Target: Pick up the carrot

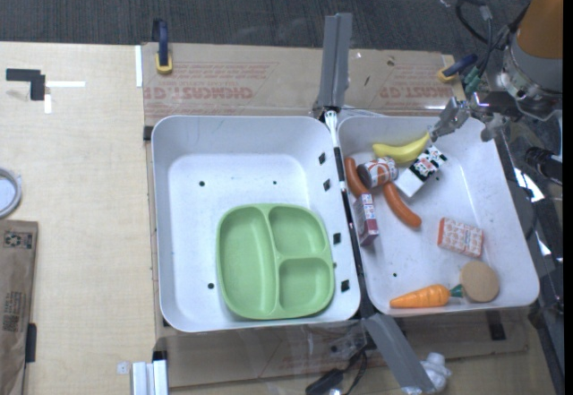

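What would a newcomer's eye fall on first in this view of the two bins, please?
Most likely the pale green divided plate, lying alone in the left bin. Next comes the cluster of small items in the right bin: a yellow banana near the back and the orange carrot at the front edge. The gripper hangs over that bin's far right corner.

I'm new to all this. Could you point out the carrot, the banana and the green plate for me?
carrot (419, 297), camera view, middle of its orange body.
banana (402, 150), camera view, middle of its yellow curve.
green plate (240, 261), camera view, floor of its long left compartment.
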### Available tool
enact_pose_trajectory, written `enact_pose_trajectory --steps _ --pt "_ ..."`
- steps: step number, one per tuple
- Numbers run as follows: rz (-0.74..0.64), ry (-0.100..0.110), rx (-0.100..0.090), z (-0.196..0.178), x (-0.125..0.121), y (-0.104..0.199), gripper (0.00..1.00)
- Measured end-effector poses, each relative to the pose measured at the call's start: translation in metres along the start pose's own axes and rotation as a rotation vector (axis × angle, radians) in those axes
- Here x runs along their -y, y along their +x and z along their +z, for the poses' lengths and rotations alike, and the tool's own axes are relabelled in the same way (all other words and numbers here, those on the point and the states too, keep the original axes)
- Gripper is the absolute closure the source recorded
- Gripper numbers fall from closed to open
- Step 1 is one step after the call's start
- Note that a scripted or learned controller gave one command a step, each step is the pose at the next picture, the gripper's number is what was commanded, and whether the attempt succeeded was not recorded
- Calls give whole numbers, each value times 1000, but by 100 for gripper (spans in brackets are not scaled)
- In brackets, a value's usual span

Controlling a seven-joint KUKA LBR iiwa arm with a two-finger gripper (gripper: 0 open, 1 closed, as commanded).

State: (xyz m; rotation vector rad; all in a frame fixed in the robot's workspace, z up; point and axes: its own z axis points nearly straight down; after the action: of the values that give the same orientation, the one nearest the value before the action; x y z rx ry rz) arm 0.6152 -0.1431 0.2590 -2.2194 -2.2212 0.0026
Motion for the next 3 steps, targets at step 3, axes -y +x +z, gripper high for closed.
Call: enact_pose_trajectory --steps 3 --pt "-264 -3 1 167 44 10 0"
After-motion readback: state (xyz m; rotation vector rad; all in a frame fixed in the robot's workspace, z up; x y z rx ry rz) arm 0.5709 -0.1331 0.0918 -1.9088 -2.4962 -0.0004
